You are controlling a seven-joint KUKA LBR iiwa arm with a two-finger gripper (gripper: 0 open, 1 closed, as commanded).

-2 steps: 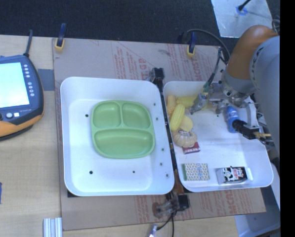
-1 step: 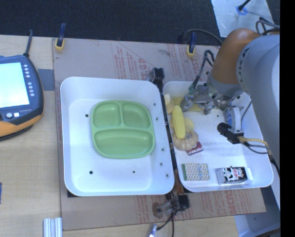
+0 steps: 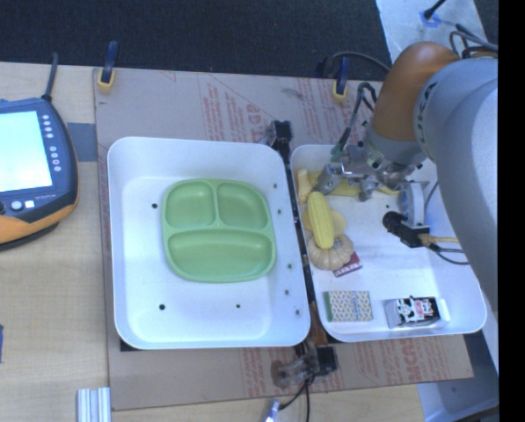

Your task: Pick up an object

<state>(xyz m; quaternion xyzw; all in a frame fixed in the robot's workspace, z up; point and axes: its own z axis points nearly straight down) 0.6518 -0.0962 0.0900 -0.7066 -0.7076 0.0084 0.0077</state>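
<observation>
Camera view: gripper (image 3: 360,176) is hovering in right bin (image 3: 460,310), approach step; grip state — can't tell. Corn cob (image 3: 320,219) is lying just below-left of it; next move needs lowering w/ alignment.

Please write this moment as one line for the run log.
arm: over right bin | end effector: low at bin's far end, beside corn cob | grasp: not visible | left bin: green divided plate
</observation>
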